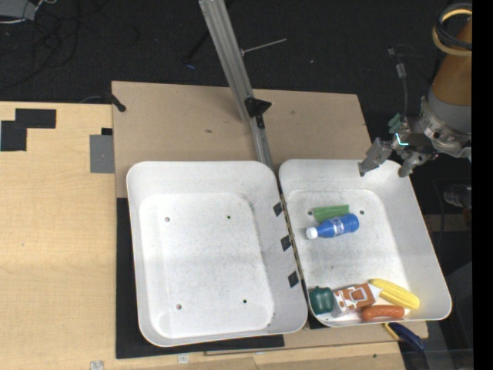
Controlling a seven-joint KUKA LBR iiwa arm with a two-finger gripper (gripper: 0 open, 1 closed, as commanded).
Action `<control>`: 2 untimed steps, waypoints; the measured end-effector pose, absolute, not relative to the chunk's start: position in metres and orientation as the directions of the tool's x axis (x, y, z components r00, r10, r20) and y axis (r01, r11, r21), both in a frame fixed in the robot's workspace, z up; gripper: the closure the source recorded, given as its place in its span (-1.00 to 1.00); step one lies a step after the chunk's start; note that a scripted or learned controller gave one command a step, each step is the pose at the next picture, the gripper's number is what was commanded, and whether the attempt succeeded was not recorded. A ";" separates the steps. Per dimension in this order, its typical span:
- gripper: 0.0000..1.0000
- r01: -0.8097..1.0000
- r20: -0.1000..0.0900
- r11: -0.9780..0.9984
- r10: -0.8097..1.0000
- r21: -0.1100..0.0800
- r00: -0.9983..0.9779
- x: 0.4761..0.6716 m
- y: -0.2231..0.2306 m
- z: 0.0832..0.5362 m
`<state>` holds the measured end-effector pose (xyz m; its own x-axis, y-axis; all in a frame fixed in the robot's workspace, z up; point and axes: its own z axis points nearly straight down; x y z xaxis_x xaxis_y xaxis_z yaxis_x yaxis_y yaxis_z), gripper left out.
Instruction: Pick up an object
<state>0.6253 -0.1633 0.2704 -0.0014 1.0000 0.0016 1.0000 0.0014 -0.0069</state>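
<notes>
Your right bin — shallow white plastic with rounded corners and a faintly speckled floor — carries all the stock. Near its middle lies a blue bottle with a white cap, on its side; a green cylindrical piece sits just beside it, toward the far edge. Along the near edge you have a dark green block at the near-left corner, then a flat orange-and-white packet, a smooth reddish sausage shape, and a ribbed yellow corn cob touching it.

Your gripper hangs over the bin's far-right corner — fingers spread apart, nothing between them, touching nothing.
</notes>
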 end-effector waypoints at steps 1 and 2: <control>-1.00 1.000 0.000 0.003 1.000 -0.002 -0.003 0.626 -0.163 0.273; -1.00 1.000 0.002 0.001 1.000 -0.008 -0.001 0.627 -0.160 0.209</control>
